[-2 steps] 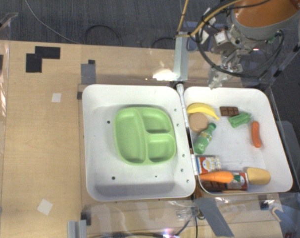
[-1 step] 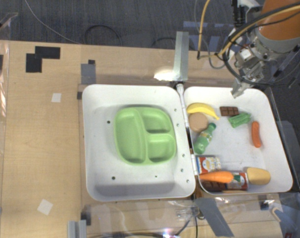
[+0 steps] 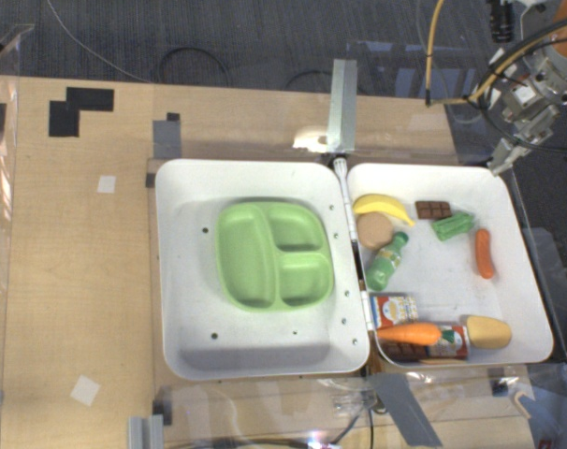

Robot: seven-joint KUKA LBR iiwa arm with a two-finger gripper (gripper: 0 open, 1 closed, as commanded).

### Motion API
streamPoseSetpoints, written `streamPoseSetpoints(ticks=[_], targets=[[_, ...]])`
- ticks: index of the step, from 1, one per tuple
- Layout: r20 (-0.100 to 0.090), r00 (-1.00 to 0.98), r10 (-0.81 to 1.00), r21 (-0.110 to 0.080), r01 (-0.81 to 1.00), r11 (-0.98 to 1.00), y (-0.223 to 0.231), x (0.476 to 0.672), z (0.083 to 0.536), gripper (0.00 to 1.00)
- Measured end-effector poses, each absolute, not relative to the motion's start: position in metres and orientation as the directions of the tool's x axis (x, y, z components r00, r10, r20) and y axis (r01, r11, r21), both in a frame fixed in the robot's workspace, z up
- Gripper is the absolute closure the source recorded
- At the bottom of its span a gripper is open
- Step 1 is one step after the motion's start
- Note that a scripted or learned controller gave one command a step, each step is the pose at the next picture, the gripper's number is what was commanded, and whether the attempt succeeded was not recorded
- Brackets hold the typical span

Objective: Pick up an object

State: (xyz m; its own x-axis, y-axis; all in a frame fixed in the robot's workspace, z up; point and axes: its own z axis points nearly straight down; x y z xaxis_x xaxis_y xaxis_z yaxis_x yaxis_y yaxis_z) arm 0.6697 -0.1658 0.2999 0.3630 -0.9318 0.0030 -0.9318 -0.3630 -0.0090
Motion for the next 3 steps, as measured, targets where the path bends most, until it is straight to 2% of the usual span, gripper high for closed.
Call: streamPoseSetpoints(ticks=[1, 2, 3], targets=[[0.003, 0.496, -0.868, -0.008, -0.868, -0.496, -0.197, 0.670, 0.324, 1.00], [-0.002, 0.806, -0.592, -0.003, -0.592, -0.806, -0.183, 0.659, 0.227, 1.00], [0.010, 0.852, -0.523, -0.004, -0.523, -0.852, -0.205, 0.671, 0.289, 1.00]])
